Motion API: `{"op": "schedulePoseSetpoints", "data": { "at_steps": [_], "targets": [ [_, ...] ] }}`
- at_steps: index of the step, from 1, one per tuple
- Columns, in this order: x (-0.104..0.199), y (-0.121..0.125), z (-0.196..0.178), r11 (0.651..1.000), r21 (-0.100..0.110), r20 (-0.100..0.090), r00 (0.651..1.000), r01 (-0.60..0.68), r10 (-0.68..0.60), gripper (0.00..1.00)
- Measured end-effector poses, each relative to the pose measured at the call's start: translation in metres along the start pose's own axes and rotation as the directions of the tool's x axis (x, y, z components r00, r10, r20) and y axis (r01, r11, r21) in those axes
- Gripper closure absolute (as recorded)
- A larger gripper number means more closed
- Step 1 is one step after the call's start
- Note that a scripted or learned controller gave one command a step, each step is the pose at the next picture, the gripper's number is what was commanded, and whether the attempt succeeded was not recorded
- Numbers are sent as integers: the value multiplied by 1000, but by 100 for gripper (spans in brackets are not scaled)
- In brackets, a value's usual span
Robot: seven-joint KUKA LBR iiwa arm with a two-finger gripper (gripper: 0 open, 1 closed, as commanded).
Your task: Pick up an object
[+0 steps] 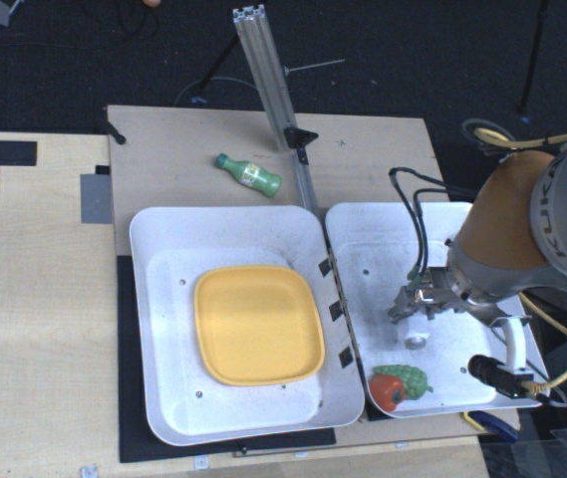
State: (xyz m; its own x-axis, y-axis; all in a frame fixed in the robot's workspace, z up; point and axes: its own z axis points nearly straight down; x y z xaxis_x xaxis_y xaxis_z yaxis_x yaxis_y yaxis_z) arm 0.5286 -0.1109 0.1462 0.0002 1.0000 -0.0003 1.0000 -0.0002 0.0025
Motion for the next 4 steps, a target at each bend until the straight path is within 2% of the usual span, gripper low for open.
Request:
{"op": "schedulePoseSetpoints", "data": {
  "at_steps": [1, 2, 4],
  "targets": [
    [4, -2, -61, 1000, -1, 0, 1000, 0, 0, 100],
    [3, -1, -83, 1000, 1, 0, 1000, -1, 1, 100],
    [96, 25, -73, 1000, 4, -1, 1000, 4, -4, 100]
  ]
}}
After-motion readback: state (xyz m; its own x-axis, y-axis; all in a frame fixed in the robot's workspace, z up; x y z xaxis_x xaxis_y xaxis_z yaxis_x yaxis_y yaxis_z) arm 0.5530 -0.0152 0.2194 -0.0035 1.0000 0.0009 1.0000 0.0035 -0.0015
